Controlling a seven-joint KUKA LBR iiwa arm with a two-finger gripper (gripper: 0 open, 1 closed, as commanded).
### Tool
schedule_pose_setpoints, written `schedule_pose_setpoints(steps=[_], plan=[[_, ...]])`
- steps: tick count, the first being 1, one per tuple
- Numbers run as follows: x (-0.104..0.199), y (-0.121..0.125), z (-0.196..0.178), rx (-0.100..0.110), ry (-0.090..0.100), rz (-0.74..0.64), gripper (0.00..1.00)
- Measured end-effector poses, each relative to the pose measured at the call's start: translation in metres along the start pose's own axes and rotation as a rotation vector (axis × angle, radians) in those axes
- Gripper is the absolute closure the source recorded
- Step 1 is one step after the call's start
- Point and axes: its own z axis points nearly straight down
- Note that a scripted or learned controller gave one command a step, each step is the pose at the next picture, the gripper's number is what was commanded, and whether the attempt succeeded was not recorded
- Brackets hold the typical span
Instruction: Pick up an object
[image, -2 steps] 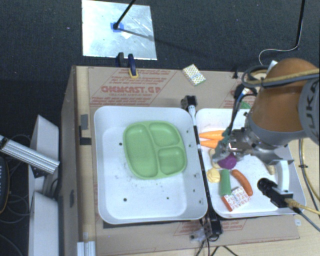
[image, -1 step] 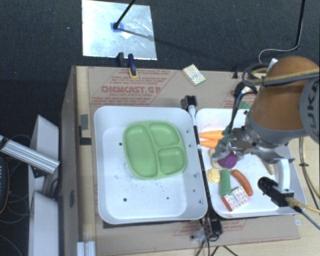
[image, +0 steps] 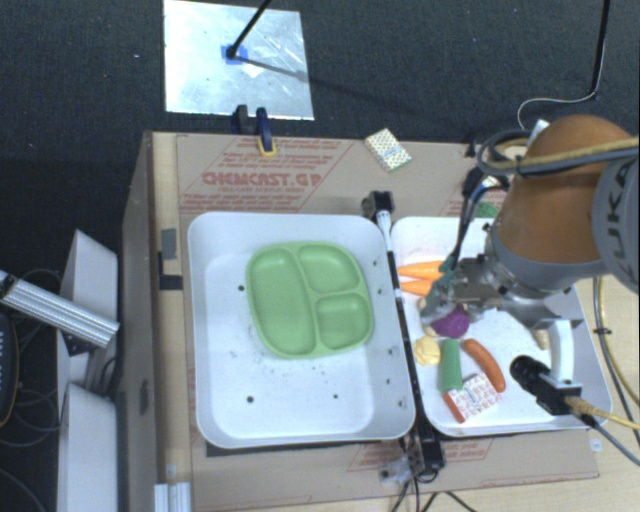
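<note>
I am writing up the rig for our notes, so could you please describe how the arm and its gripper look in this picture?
The arm is bulky and rounded, with an orange upper shell and a grey band beneath it near the wrist. Dark letters show at its right edge. Thin dark and pale cables loop over its top. The gripper is a small grey metal assembly, with a thin dark rod running up from it.
</note>
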Motion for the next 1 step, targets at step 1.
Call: schedule_pose_setpoints(steps=[1], plan=[[-0.0333,-0.0004,-0.0032,0.001,-0.001,0.003,1.0]])
